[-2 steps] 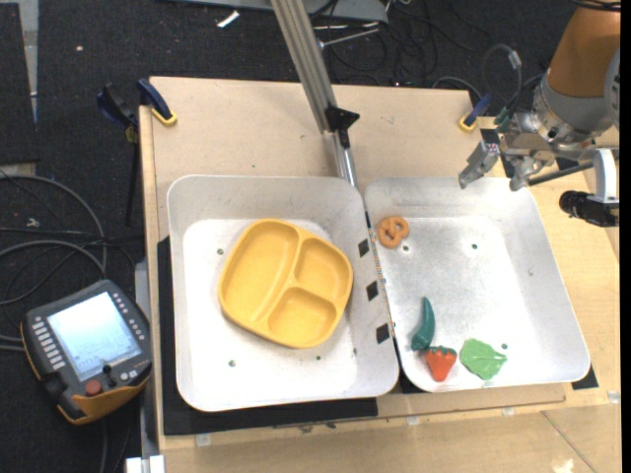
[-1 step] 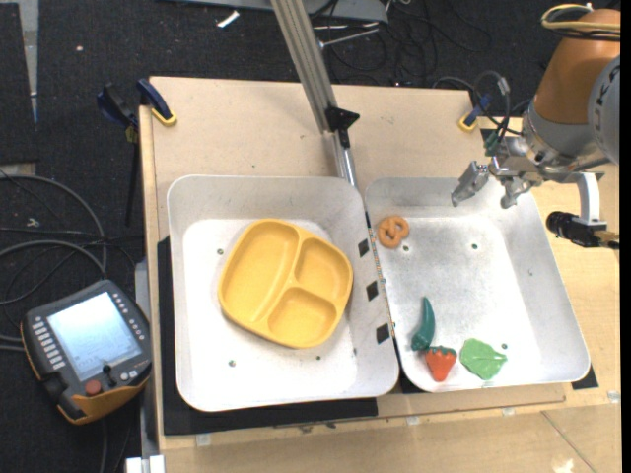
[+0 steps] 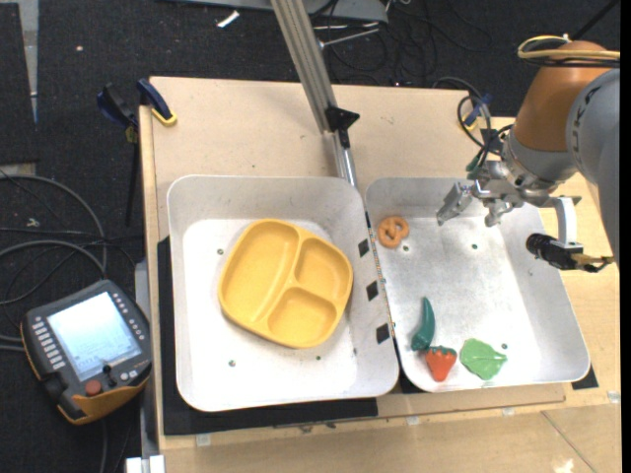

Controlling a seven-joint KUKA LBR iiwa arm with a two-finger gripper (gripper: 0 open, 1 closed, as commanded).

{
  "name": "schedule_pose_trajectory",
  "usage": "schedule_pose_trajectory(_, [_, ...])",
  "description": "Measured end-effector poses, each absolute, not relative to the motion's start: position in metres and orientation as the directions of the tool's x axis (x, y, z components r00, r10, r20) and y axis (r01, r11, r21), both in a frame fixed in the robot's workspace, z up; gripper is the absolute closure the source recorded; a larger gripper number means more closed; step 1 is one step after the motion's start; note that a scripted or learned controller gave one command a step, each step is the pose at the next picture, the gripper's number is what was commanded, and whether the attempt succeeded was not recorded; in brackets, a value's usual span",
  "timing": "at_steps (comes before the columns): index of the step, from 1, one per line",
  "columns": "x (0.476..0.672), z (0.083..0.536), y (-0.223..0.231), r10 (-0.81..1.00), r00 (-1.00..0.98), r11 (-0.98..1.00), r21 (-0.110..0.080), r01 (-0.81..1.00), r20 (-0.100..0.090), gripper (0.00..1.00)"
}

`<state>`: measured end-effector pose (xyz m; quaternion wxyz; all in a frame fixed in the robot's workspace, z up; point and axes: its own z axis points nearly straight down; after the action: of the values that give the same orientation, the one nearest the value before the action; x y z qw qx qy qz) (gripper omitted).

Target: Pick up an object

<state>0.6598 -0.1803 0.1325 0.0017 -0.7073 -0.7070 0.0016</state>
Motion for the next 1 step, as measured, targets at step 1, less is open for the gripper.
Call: schedule_pose_trajectory(1, [0.6618, 0.1466, -0.1806, 1.0, 0.0, 0.0, 0.003, 1.0, -0.002, 1.0])
